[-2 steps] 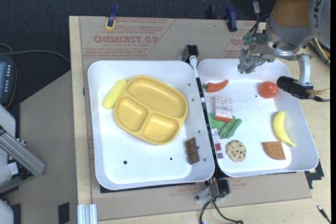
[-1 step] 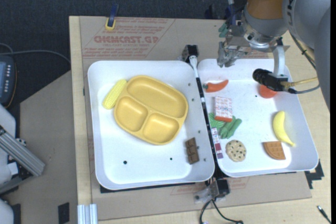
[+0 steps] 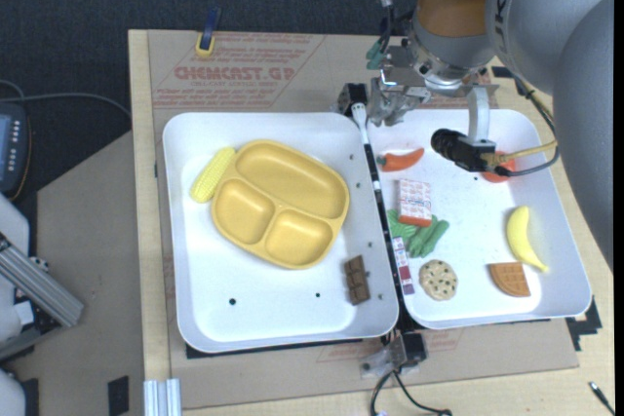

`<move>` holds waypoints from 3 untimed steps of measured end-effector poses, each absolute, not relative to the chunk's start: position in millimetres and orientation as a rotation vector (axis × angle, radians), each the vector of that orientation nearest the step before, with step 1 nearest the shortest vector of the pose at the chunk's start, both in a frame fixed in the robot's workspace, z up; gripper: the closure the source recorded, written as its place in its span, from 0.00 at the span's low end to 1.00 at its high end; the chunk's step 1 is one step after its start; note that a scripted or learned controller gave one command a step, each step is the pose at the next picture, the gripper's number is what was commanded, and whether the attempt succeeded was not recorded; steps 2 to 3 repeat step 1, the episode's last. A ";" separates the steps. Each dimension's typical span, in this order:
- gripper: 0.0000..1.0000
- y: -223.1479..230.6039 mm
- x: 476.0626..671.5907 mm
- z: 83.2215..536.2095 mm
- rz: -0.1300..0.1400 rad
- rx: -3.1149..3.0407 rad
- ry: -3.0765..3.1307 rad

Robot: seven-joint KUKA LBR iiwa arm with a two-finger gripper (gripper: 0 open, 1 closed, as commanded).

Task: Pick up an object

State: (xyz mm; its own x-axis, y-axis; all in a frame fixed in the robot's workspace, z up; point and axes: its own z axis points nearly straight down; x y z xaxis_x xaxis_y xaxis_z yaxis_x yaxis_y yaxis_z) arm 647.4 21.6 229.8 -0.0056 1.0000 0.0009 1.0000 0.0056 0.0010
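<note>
The pincer (image 3: 390,107) hangs at the top edge of the right bin (image 3: 561,239), just above the carrot (image 3: 402,159). I cannot tell its state. A banana (image 3: 525,237) lies further down.

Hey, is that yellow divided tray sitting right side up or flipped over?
Right side up. The yellow tray lies in the left bin with its three compartments facing up; nothing lies in them.
</note>
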 end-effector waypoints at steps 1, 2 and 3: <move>1.00 52.6 664.2 233.0 0.006 2.215 2.225; 1.00 52.6 664.2 233.0 0.006 2.215 2.225; 1.00 52.6 664.2 233.0 0.006 2.215 2.225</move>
